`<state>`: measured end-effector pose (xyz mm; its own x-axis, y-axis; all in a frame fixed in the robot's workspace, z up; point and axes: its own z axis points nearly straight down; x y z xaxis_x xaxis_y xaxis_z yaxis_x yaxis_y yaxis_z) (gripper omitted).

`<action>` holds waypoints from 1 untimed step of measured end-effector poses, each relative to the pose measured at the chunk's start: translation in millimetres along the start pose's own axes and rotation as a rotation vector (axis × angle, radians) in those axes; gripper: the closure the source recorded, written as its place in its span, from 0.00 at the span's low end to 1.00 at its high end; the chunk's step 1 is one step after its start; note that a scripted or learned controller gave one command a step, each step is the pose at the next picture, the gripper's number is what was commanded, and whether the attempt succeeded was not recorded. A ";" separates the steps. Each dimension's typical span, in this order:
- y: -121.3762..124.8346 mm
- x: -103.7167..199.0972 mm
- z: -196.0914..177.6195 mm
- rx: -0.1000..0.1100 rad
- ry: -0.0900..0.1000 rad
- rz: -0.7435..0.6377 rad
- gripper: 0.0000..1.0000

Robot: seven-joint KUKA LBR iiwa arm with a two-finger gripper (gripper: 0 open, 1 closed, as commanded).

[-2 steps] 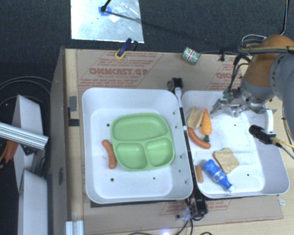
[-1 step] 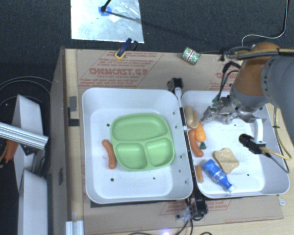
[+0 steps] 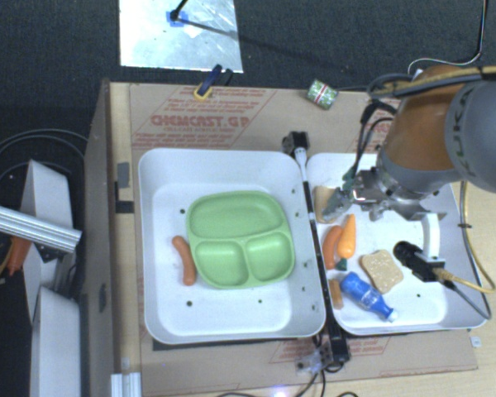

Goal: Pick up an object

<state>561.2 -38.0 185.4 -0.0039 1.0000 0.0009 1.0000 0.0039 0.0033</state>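
Gripper hangs low at the right bin's far-left corner, just beyond the carrot, probably lining up a grab; can't tell its state. Green plate sits in the left bin.

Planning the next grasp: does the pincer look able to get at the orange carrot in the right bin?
Probably yes: the pincer hangs beside the orange carrot, whose top shows uncovered.

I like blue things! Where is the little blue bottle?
The blue bottle lies near the front of the right bin, beside the bread slice and a small carrot.
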 end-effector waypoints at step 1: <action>4.4 -49.8 99.6 0.002 -0.002 0.004 0.00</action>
<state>566.2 -87.7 85.7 -0.0001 1.0000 -0.0006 1.0000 0.0001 0.0008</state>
